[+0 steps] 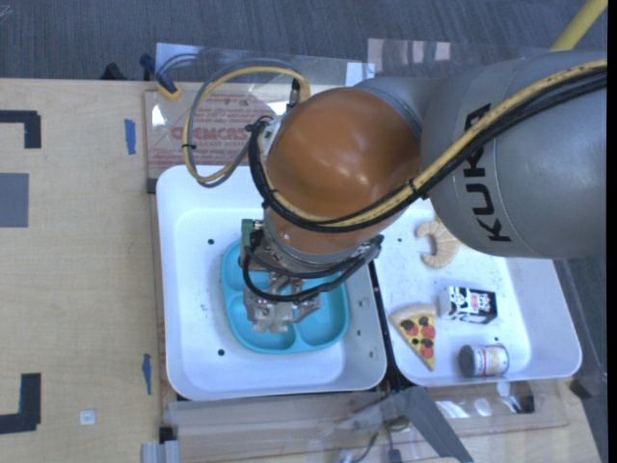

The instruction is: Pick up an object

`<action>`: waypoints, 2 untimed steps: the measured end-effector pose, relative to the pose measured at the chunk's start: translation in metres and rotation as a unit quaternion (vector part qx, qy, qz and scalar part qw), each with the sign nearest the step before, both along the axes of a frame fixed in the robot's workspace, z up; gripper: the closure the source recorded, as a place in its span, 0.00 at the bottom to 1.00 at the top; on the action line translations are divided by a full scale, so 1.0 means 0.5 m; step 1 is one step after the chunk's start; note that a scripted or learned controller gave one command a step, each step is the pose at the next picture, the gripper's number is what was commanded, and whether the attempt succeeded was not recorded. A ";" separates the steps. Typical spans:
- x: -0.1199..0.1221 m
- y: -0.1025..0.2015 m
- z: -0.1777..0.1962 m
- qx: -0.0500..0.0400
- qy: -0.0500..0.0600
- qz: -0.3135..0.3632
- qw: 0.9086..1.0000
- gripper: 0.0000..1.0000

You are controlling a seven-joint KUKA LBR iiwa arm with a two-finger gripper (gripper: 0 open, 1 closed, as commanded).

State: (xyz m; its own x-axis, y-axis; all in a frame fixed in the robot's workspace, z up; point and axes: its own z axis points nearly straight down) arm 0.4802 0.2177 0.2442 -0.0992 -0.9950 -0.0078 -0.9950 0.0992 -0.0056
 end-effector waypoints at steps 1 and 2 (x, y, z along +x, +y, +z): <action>-0.001 -0.017 -0.042 -0.003 0.002 0.242 0.970 1.00; 0.009 0.018 -0.071 -0.002 0.000 0.538 0.843 1.00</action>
